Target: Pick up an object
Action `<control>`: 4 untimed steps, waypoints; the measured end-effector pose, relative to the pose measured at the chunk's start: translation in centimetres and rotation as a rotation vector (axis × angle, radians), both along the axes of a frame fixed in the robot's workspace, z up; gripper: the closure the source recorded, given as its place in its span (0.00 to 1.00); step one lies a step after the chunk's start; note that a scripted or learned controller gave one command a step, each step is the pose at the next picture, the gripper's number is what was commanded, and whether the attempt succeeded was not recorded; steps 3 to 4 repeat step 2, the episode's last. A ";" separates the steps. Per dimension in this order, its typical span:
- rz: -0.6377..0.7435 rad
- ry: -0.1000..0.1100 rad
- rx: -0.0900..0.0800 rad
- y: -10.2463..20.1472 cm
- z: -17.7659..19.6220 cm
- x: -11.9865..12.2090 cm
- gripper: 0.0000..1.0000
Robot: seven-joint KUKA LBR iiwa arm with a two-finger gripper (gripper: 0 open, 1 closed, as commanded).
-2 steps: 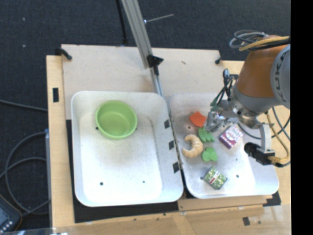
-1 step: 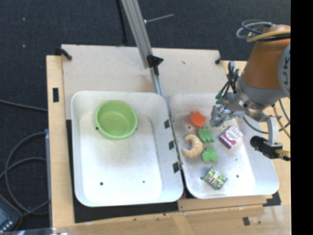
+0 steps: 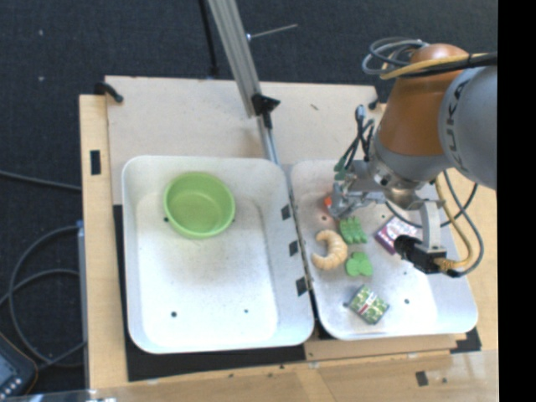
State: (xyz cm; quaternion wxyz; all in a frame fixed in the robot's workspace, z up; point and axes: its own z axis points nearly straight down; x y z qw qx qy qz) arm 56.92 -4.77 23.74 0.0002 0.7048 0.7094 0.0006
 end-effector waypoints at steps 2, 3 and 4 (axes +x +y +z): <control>-0.003 0.001 0.000 9.6 -1.4 2.2 1.00; -0.003 0.001 0.000 9.6 -1.4 2.2 1.00; -0.003 0.001 0.000 9.6 -1.4 2.2 1.00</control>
